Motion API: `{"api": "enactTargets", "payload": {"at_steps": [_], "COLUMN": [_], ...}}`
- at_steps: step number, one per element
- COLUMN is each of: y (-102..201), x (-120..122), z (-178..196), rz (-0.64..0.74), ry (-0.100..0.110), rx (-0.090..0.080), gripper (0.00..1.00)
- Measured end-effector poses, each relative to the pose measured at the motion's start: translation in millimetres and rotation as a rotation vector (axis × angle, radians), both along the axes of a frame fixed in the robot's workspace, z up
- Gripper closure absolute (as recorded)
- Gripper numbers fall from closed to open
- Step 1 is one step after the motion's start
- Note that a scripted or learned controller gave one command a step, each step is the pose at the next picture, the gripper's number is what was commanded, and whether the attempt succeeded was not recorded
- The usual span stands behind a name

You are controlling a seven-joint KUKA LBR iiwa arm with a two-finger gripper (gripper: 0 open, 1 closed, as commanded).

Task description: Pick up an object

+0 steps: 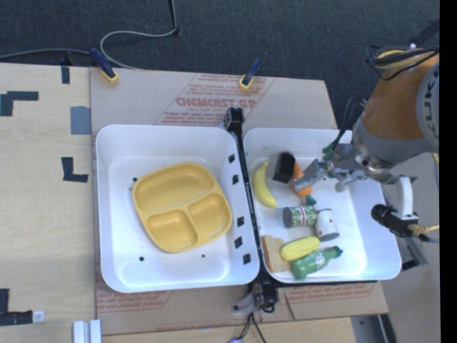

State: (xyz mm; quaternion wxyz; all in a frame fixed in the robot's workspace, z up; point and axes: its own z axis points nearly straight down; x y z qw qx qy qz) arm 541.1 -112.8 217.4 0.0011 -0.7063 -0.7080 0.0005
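Pincer [319, 171] low over right white bin [371, 263], jaw state cannot tell. Small orange carrot-shaped toy [305, 186] touching tip at 7 o'clock. Black-and-orange block [285, 167] at 9 o'clock; curved yellow plastic banana [263, 186] beyond. Yellow three-compartment plate [182, 206] in left bin.

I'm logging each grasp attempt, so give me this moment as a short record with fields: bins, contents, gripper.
left bin: yellow three-compartment plastic plate
right bin: yellow banana, black-and-orange object, yellow corn cob, green bottle, small green can, small white can
gripper: over the right bin's upper part, beside an orange piece
grasp: cannot tell
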Motion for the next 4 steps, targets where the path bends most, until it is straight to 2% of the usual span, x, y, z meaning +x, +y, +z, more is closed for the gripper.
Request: {"api": "enactTargets", "payload": {"at_steps": [1, 2, 3, 4], "y": [9.4, 10.4, 73.4, 134.6], "x": [49.1, 48.7, 24.5, 36.3], "z": [-122.2, -113.5, -33.1, -21.8], "rz": [-0.002, -0.001, 0.000, 0.000], "ry": [-0.002, 0.000, -0.002, 0.000], "rx": [-0.003, -0.001, 0.000, 0.000], "gripper": [0.00, 1.00, 1.00, 1.00]}}
